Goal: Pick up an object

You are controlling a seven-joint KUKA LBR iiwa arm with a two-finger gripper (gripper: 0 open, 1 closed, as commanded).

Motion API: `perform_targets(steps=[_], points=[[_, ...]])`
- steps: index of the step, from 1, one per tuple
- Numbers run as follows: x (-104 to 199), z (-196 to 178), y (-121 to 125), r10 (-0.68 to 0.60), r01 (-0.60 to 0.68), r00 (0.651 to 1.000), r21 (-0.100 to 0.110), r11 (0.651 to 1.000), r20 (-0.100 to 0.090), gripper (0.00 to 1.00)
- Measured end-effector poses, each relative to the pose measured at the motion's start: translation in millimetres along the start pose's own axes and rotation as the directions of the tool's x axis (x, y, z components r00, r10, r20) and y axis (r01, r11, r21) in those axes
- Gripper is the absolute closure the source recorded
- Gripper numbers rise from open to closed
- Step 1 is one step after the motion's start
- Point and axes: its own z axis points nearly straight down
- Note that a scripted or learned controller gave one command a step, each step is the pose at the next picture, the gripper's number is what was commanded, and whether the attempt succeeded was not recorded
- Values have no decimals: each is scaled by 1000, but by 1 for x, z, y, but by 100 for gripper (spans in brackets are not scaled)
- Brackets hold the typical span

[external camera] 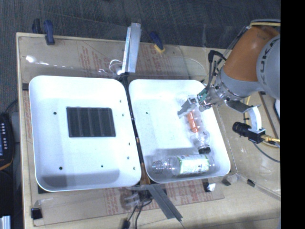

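On dark carpet: wooden bench [28,128], clamped | left bin [43,166]: dark ribbed panel [90,122] | right bin [157,99]: clear bottle [183,166] along near wall, orange-cored bottle [195,125] | gripper [188,106] over the latter, grip state indiscernible.

The pincer [188,108] appears blurred against the clear bottle [196,128]. Finger state is indeterminate. The arm [252,56] is cropped at the right.

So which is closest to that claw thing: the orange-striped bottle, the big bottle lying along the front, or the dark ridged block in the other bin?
From the gripper, at the right bin's upper right:
1. Orange-striped bottle, just below it.
2. Big bottle, along that bin's near wall.
3. Dark ridged block, across in the left bin.
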Motion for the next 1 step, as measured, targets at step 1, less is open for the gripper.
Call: perform_targets(steps=[1], points=[[-5,10,26,-72,72,997,-2,997,2,0]])
